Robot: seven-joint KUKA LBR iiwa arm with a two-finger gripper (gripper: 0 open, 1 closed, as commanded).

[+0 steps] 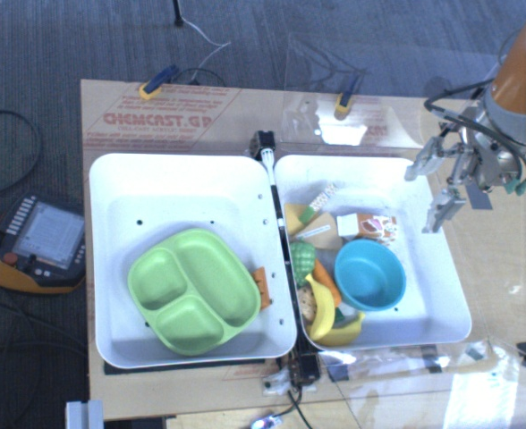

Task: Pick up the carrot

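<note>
The carrot (324,281) looks like the orange piece in the right bin (442,284), wedged between a green vegetable (302,259) and the blue bowl (369,274); it is partly hidden by them. My gripper (429,189) hovers over the right bin's upper right rim, well to the right of the carrot and apart from it. Its two fingers are spread open with nothing between them.
A green divided plate (192,290) lies in the left bin (120,195), with a small orange item (261,287) at its right edge. The right bin also holds a banana (327,322), a small carton (377,226) and several other toy foods (309,222). A pendant (39,244) lies left of the bench.
</note>
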